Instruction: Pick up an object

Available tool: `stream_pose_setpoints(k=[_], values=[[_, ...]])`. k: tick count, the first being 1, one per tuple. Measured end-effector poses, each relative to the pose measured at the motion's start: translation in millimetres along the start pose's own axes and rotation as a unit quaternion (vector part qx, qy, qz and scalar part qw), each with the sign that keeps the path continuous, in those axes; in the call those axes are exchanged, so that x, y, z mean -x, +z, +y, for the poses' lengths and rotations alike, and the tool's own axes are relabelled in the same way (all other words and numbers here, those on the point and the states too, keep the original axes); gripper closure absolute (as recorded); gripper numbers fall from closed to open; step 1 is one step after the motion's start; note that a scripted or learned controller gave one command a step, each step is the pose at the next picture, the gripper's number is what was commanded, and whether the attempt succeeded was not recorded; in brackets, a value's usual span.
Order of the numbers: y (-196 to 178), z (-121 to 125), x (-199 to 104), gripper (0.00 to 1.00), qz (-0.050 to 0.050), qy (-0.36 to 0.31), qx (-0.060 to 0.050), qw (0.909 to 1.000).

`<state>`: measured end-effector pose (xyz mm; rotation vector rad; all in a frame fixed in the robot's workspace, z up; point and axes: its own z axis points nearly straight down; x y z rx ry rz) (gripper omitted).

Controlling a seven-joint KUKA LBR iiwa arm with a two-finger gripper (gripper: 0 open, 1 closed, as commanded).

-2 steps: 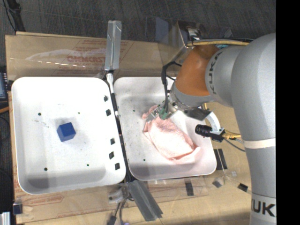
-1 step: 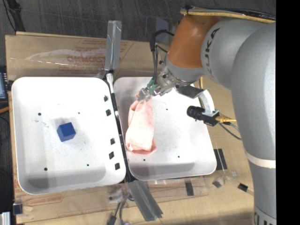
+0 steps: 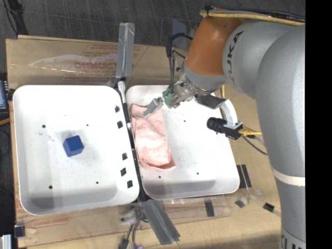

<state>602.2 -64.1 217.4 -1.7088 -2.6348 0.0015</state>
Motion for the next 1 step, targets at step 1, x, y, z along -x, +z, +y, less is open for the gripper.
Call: stream_pose_setpoints(k=[1], values=[[107.1,-50.5,23.5,0.00,0.001,-0.019,-0.002,0.9998]])
